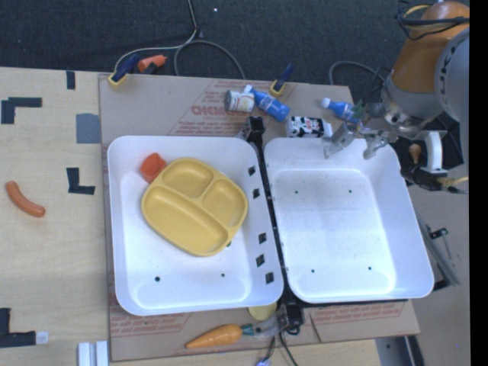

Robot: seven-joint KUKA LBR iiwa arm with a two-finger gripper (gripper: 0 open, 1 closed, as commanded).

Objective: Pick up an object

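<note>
The yellow plate (195, 204) lies in the middle of the left bin (126, 280), its long axis slanting toward that bin's near right corner, with a small red block (152, 164) just beside its far left edge. The gripper (352, 145) hangs over the far edge of the right bin (412, 280), fingers apart and holding nothing. From there the plate lies well to the left and nearer, across the wall between the bins.

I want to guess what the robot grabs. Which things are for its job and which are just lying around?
For the job:
gripper
yellow plate in the left bin
orange block beside the plate

Just lying around:
carrot
sausage
blue bottles
clamps
right bin
</note>
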